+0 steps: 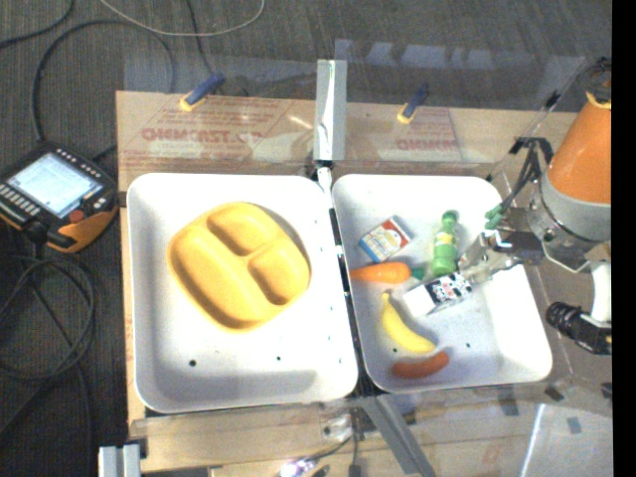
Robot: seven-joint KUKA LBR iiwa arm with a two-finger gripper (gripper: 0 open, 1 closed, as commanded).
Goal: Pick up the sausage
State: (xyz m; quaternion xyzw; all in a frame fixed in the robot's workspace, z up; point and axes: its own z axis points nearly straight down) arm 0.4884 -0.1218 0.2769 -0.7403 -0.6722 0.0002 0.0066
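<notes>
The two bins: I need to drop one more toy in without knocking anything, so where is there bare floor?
Left bin: bare along the near edge and corners around the yellow divided plate. Right bin: bare near-right corner, right of the sausage and banana. Crowded mid-bin: carrot, small carton, green bottle, gripper.
</notes>
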